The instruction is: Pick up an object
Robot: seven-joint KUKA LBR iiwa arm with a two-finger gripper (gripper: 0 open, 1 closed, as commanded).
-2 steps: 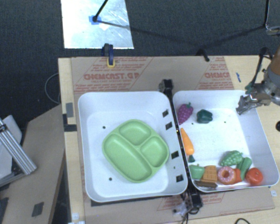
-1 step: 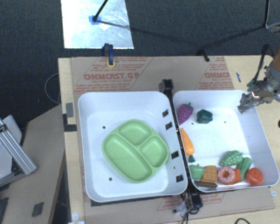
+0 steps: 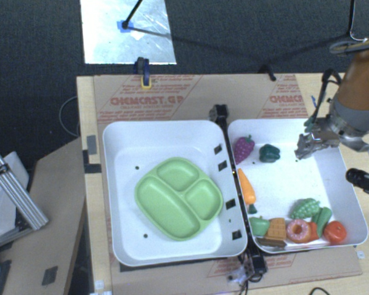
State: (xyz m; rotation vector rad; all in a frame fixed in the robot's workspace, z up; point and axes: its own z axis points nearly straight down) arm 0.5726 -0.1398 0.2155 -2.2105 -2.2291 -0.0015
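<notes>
- You see the gripper (image 3: 305, 147) over the upper right part of the right bin (image 3: 337, 185), at the end of the grey arm (image 3: 355, 113) that comes in from the right edge with its orange band just above the wrist.
- You cannot tell how the claw stands: its tip is small and dark against the white floor, and nothing shows between its parts.
- Just to the left of the gripper, apart from it, lies a dark green toy vegetable (image 3: 269, 152), and further left a purple bunch of grapes (image 3: 244, 148) near the bin's upper left corner.
- Along the right bin's left wall you find an orange carrot (image 3: 247, 187), lying lengthwise.
- The lower end of that bin holds a crowded cluster: a green piece (image 3: 259, 225), a waffle-like brown piece (image 3: 276, 229), a pink doughnut (image 3: 298, 230), a leafy green piece (image 3: 304, 208), a green pod-like piece (image 3: 323, 218) and a red tomato (image 3: 334, 231), mostly touching one another.
- The left bin (image 3: 121, 178) carries a light green divided plate (image 3: 178, 198), lying flat near its middle.
- Both bins rest side by side on a brown board (image 3: 169, 98).
</notes>
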